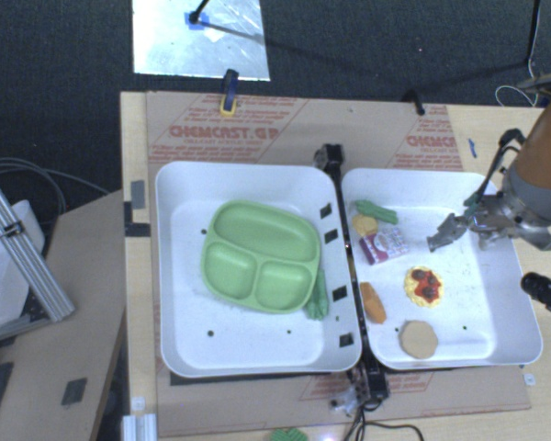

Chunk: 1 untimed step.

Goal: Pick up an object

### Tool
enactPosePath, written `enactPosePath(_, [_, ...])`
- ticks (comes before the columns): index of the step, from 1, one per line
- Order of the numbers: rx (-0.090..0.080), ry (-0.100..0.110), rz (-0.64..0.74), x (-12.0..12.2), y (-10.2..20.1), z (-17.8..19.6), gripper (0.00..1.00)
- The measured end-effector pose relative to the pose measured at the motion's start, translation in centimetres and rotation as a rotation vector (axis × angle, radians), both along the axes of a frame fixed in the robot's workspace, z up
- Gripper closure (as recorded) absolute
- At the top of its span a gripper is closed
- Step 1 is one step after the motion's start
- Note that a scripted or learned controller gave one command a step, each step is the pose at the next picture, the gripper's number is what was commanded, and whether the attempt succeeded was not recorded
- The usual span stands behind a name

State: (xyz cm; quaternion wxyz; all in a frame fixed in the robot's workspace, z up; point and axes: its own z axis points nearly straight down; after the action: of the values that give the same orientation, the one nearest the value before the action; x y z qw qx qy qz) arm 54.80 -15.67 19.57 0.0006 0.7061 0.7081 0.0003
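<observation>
My pincer (444, 235) hangs over the right bin (510, 338), near its upper middle, and from above I cannot tell how it stands; nothing is visible in its grip.

The things I may take all lie in the left half of this bin. Nearest to my tip is a small packet with pink and white print (384, 243), just beside a green pickle-shaped toy (376, 212) at the top. Lower there is a little yellow pizza with red topping (424, 285), an orange piece like a croquette (374, 302) close to the divider, and a round tan cookie (418, 339) near the bottom edge.

I judge that all of them are play food, so light and probably hard plastic, not fragile, but smooth and easy to push away. The packet seems soft and flat, so I would pinch it across its short side. The pizza and the cookie are low discs; these I would take across the rim, with the tips reaching almost to the floor of the bin.

The bin floor is white, smooth and a little glossy, so a thing can slide there. The pieces stand apart from each other, with enough room for the tips. The left bin (179, 338) holds a green divided plate (260, 256).
</observation>
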Motion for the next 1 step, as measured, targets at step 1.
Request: enactPosePath(1, [0.003, -0.003, 0.004, 5.02, 3.21, -11.46, 0.00])
